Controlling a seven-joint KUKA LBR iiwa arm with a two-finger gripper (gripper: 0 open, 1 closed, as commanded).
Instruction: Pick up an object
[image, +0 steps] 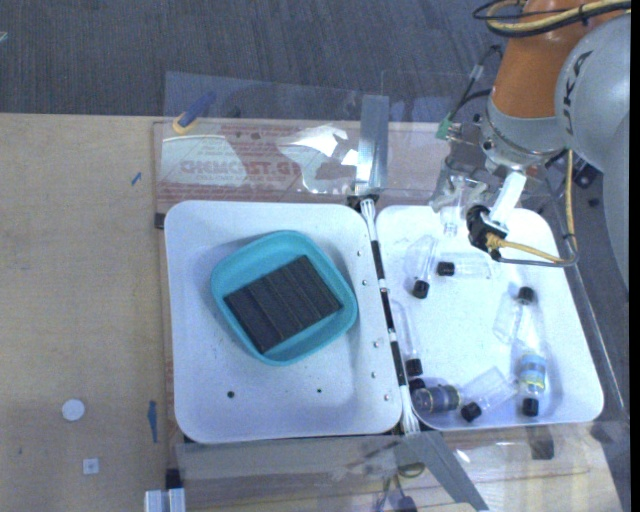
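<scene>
Clear bottles (521, 345) in right bin (585, 330)

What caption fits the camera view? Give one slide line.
Gripper poised over right bin of clear bottles; left bin holds a teal tray.

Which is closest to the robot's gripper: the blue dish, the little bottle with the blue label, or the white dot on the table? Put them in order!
Measured from the gripper at the top of the right bin:
1. The blue dish, in the left bin, is nearest.
2. The little bottle with the blue label, low in the right bin, comes next.
3. The white dot, far left on the table, is farthest.
</scene>
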